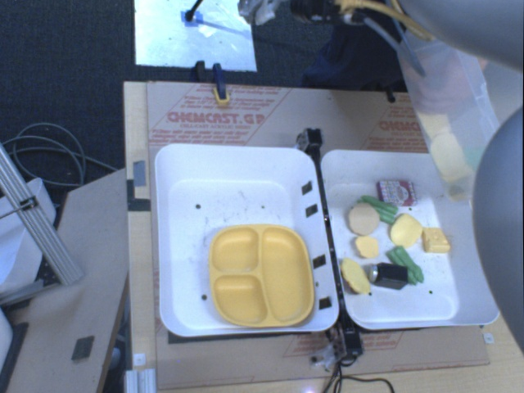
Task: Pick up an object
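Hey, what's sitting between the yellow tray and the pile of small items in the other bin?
In the camera view, just bare white bin floor and the two bins' adjoining walls lie between the yellow tray and the small items. Nothing else sits there.

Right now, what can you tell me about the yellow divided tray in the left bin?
The yellow divided tray looks like matte plastic, with rounded corners and three compartments: two smaller ones on its left side, one long one on its right. It lies flat, right side up, slightly rotated, on the floor of the left bin, toward the near right corner. Nothing is in its compartments.
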